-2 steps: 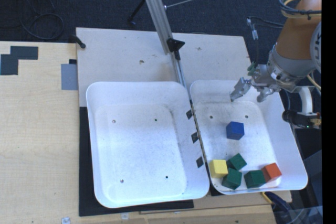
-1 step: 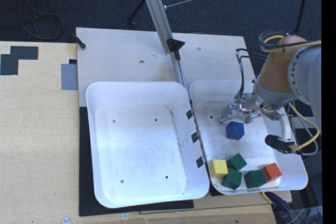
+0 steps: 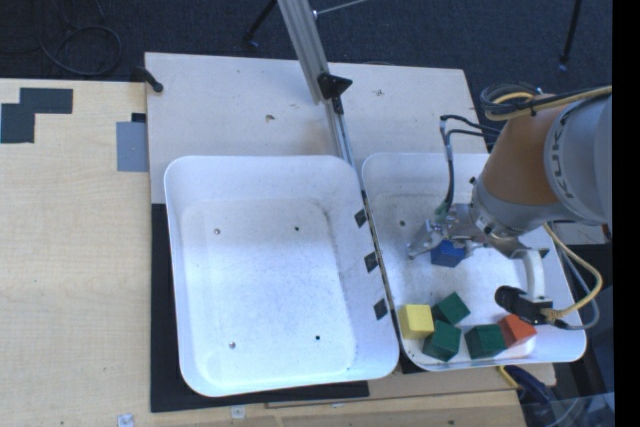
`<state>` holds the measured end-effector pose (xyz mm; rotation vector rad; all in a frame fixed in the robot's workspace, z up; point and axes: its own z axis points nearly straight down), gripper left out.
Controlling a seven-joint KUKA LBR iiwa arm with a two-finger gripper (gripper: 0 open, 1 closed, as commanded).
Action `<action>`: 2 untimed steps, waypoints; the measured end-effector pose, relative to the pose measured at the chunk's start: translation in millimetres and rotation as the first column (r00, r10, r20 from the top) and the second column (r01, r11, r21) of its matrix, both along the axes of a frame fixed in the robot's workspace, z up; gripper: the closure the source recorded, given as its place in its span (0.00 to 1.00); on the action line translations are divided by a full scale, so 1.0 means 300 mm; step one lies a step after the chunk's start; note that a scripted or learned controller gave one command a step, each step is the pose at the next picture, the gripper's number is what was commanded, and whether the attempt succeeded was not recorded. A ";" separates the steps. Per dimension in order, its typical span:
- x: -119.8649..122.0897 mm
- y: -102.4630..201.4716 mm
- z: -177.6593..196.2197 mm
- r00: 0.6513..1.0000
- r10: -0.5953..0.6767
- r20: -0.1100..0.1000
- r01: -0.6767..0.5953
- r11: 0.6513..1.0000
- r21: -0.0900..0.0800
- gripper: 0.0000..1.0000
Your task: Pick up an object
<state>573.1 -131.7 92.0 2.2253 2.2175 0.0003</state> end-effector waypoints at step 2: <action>0.285 0.199 0.345 1.000 0.010 0.010 -0.010 1.000 0.001 1.00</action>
